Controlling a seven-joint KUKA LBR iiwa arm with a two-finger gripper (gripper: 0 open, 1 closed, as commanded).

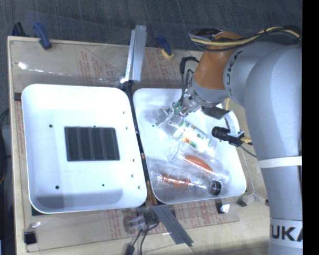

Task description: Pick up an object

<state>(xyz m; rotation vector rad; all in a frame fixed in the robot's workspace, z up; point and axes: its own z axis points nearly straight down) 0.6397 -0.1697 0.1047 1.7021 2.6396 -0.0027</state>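
We see the grey arm (255, 84) reaching into the right bin (236, 187), its gripper (173, 113) low over the bin's upper part, just above a small white bottle (192, 135) with a green and orange label. We cannot tell how the gripper is set. Below the bottle lies an orange carrot-like piece (198, 163) under clear wrap, and nearer the front edge a clear bottle (182, 181) with a dark cap. The left bin (42, 110) holds a dark ribbed block (92, 143) at its centre.
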